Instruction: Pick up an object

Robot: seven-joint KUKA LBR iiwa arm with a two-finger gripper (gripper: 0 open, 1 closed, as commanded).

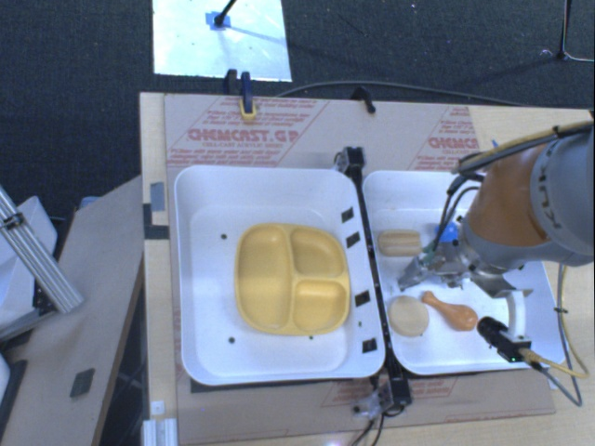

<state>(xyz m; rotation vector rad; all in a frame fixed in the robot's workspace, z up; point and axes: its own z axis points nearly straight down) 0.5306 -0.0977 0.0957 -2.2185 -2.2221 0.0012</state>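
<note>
Drumstick (450,310) mid right bin (409,186), pincer (420,269) above; grip state unclear.

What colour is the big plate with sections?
Yellow; the divided plate shows clearly in the camera view.

white bins (209,249), yellow divided plate (293,279) in left bin, tan bread roll (400,242), beige round piece (408,316), orange-brown drumstick (451,310), grey arm (567,203) with orange band, red-lettered board (279,128)
</note>
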